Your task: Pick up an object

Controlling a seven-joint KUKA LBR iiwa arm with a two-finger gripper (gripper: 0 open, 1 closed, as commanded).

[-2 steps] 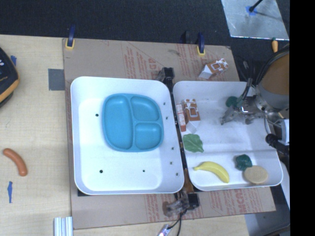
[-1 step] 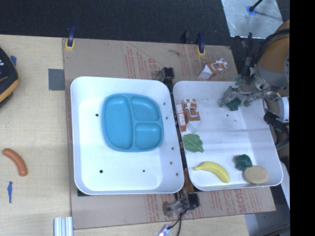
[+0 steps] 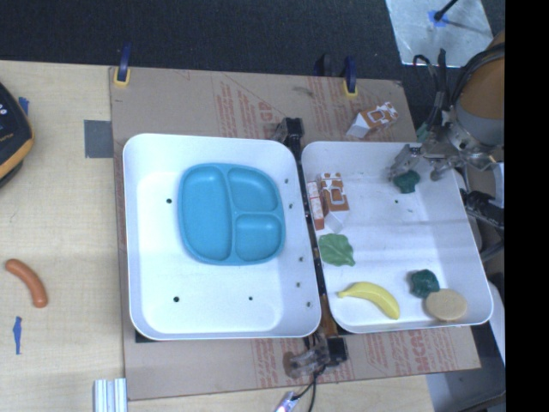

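Cut off at the left edge: a black and yellow device (image 3: pixel 12 140) on the table (image 3: pixel 60 230), only its right part visible. Partly hidden under the gripper (image 3: pixel 418 163): a small dark green object (image 3: pixel 406 181), shape unclear. Too small to read: print on the brown and white packet (image 3: pixel 330 196). Clipped at bottom: a metal bracket (image 3: pixel 110 394).

Bright even light, soft focus, faint shadows

Pale wood tabletop (image 3: pixel 60 230): brown cardboard sheet (image 3: pixel 206 101) centre under two white bins; orange sausage (image 3: pixel 27 282) left.
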